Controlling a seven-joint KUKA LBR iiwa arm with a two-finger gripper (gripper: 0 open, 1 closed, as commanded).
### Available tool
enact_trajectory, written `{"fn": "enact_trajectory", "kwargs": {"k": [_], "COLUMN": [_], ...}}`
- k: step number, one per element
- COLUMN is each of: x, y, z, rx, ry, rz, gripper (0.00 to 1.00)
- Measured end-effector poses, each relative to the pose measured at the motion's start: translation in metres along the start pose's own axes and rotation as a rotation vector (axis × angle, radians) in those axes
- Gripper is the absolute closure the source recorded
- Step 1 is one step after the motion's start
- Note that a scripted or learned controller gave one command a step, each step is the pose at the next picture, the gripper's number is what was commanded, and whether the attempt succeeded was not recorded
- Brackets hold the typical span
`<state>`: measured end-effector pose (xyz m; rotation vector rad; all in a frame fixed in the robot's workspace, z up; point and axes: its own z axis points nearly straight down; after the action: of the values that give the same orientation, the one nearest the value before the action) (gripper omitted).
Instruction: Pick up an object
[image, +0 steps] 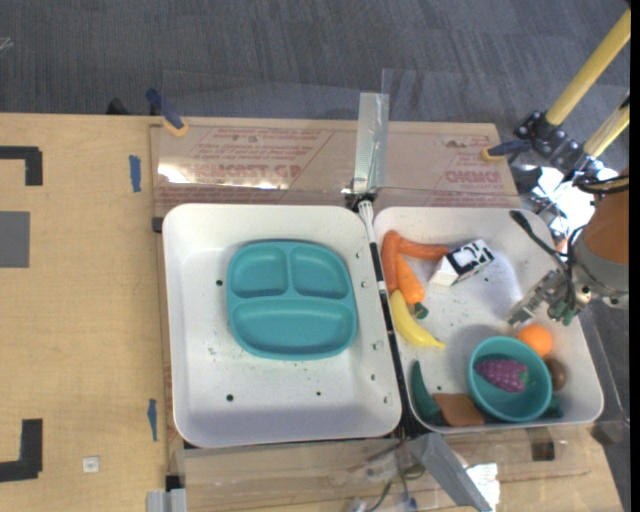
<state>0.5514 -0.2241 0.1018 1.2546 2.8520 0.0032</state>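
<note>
- Wooden worktop (70, 330) carries two shallow white bins side by side: the left bin (190, 400) and the right bin (590, 395).
- One teal divided plate (292, 299), with three compartments, lies in the middle of the left bin.
- Two carrots (405, 262) sit at the right bin's upper left, just beside one banana (410, 320) below them.
- One black-and-white block (463, 260) lies near the carrots, to their right.
- One teal bowl (510, 377) at the bin's lower right holds one purple grape bunch (503, 373); one orange ball (536, 340) touches its upper rim.
- One pincer (548, 300) hangs over the right bin just above the orange ball; whether it is spread or pressed together I cannot tell.
</note>
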Motion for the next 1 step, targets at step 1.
{"fn": "enact_trajectory", "kwargs": {"k": [1], "x": [0.0189], "y": [0.0481], "z": [-0.0343], "rx": [0.008], "ry": [0.016], "rz": [0.132], "gripper": [1.00]}}
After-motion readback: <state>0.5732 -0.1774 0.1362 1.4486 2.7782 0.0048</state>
